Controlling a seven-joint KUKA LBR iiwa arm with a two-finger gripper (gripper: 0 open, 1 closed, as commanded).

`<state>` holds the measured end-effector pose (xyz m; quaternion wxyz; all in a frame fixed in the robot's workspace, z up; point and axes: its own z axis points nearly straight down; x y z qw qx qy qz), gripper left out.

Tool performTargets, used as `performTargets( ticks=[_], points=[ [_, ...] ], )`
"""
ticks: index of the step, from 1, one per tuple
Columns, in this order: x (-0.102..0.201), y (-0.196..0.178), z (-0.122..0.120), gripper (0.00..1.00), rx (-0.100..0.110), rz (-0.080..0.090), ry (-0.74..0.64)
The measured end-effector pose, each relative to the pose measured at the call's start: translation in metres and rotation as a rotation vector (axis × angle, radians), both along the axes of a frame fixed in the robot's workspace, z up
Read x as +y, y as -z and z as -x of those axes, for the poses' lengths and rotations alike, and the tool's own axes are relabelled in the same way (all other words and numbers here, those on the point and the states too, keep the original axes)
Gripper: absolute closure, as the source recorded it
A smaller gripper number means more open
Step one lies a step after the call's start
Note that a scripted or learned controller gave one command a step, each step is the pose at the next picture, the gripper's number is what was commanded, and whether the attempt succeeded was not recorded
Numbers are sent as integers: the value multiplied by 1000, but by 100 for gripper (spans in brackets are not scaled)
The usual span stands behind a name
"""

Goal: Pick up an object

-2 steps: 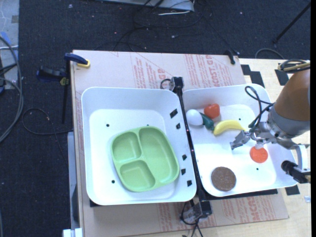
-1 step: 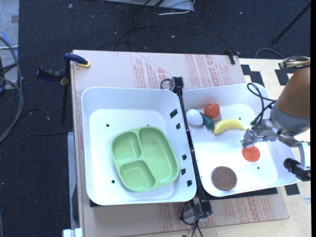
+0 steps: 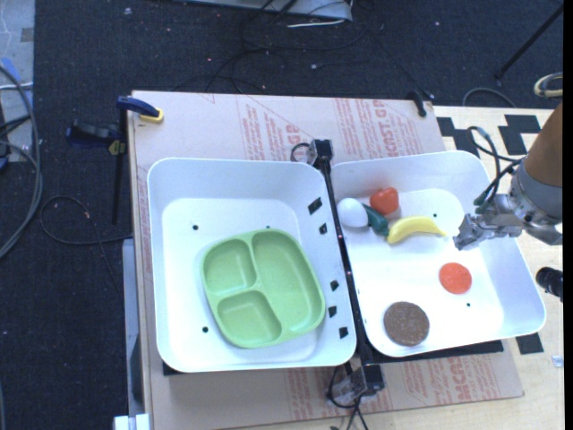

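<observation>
From the camera above the bench, the arm [image 3: 546,173] reaches in from the right over the right bin [image 3: 515,280]. Its gripper [image 3: 467,234] hangs near the bin's right side, just right of the banana [image 3: 415,229]; whether it touches anything, or how it is set, cannot be told at this size. Nothing is seen held. In the same bin lie a white egg [image 3: 352,211], a red pepper [image 3: 385,201], an orange-red round piece [image 3: 456,278] below the gripper, and a brown disc [image 3: 406,322] near the front. The left bin [image 3: 170,195] holds a green divided tray [image 3: 261,287].
</observation>
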<state>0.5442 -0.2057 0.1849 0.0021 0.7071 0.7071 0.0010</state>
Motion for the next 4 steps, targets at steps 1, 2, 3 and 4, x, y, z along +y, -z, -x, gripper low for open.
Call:
performTargets(
  ticks=[1, 2, 3, 4],
  points=[
    [5, -50, 8, 100, 1, -1, 0],
    [5, -102, 7, 100, 0, 0, 0],
    [56, -105, -6, 100, 4, -2, -5],
    [96, -97, -18, 100, 5, -2, -4]
  ],
)
